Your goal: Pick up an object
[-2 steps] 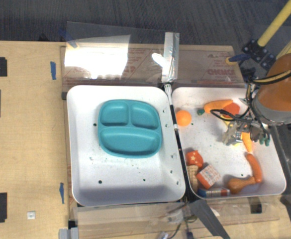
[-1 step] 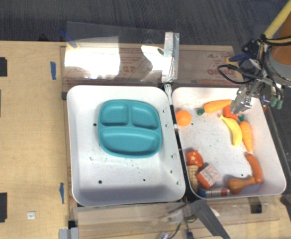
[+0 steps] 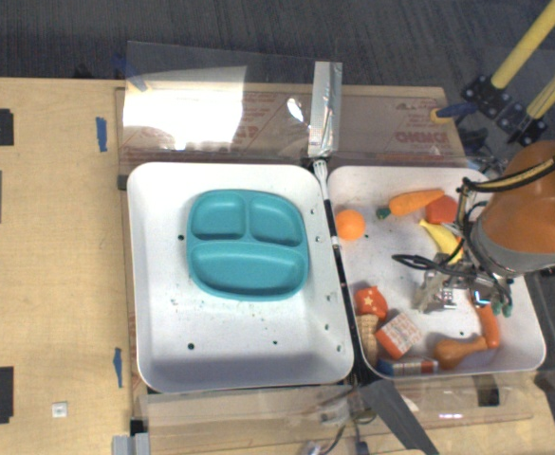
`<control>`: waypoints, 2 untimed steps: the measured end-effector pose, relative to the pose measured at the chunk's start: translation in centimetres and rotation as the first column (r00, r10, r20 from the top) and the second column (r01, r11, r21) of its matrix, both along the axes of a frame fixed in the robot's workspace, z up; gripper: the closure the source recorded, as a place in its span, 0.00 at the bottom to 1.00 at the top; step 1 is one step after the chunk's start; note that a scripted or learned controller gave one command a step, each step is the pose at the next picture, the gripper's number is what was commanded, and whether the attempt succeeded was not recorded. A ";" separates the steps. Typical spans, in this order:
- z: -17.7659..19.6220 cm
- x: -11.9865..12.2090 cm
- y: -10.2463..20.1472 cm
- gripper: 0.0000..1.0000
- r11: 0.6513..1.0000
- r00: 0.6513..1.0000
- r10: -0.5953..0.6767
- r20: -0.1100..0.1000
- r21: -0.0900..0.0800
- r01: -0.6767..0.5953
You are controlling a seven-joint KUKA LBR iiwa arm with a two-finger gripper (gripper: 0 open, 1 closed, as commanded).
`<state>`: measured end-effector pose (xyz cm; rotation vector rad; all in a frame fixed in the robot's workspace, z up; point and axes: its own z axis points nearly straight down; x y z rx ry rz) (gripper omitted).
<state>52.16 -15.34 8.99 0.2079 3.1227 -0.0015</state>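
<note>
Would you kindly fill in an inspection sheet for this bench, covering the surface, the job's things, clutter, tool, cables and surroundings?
Surface: wooden bench bearing two white bins side by side, left bin and right bin.
Job's things: right bin holds toy food: carrot, orange ball, banana, red piece, small box, brown piece.
Clutter: teal divided plate lies in the left bin.
Tool: tool low over the right bin; finger state unclear, nothing seen held.
Cables: black cables loop by the orange band.
Surroundings: clear panel behind the bins; yellow poles upper right.
</note>
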 end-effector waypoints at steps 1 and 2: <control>4.3 4.9 4.9 1.00 0.999 0.999 -0.036 0.000 0.003 0.036; 4.1 4.7 4.7 0.00 0.999 0.999 -0.039 -0.005 0.002 0.039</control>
